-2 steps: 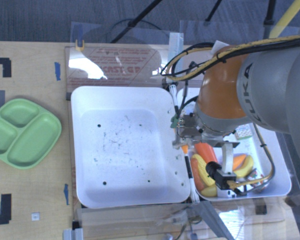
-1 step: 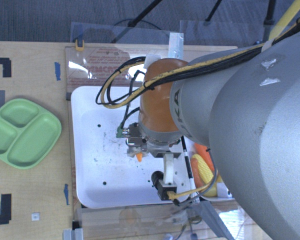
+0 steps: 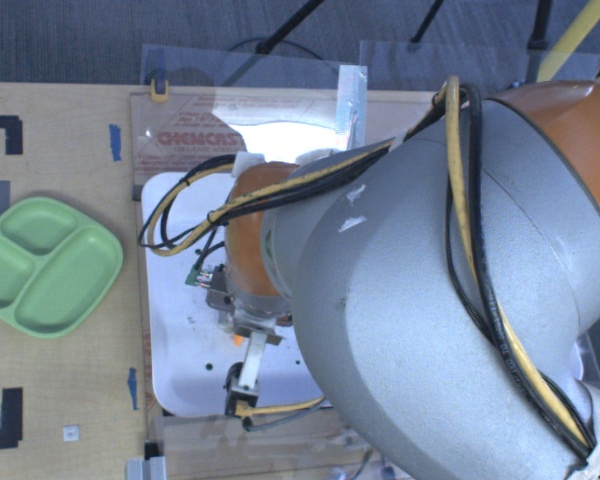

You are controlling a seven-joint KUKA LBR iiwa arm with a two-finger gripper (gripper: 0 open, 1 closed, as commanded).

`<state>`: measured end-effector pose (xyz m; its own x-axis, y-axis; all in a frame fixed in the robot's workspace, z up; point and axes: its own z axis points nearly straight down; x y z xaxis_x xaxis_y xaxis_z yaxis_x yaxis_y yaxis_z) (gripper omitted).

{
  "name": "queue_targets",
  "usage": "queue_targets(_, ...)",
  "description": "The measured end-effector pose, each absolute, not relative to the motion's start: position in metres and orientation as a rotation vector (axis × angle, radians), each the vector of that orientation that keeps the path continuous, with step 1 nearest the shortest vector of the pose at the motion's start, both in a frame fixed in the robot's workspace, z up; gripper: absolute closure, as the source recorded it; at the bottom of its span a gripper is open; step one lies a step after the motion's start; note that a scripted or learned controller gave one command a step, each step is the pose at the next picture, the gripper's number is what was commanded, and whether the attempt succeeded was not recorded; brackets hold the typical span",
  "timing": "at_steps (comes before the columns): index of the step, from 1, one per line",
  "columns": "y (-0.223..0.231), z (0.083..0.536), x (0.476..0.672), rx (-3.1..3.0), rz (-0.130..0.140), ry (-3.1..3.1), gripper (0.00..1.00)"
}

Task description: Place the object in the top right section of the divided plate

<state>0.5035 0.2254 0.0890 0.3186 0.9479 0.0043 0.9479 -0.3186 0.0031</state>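
Note:
A light green divided plate [image 3: 52,266] with three sections lies on the wooden bench at the left, outside the bins, with nothing in it. My gripper [image 3: 245,320] hangs low over the white bin [image 3: 177,363] in the middle of the view, under the orange wrist band, well to the right of the plate. A small orange thing [image 3: 238,340] shows just below the gripper on the bin floor. I cannot make out what it is or whether the gripper touches it. The big grey arm hides the right part of the bin and everything beyond it.
A clear plastic wall [image 3: 250,103] stands at the bin's far side. Blue tape marks [image 3: 115,141] and black corner marks [image 3: 5,133] sit on the bench around the plate. The bench between plate and bin is bare wood.

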Motion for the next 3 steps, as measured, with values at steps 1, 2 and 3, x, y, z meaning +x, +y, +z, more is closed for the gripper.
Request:
queue_targets(1,0.225,0.163,0.478,2.552,-0.005,1.833,1.00)
queue_targets(2,0.226,0.172,0.478,2.550,-0.008,1.837,1.00)
queue_targets(3,0.226,0.088,0.480,2.802,0.004,1.427,1.00)
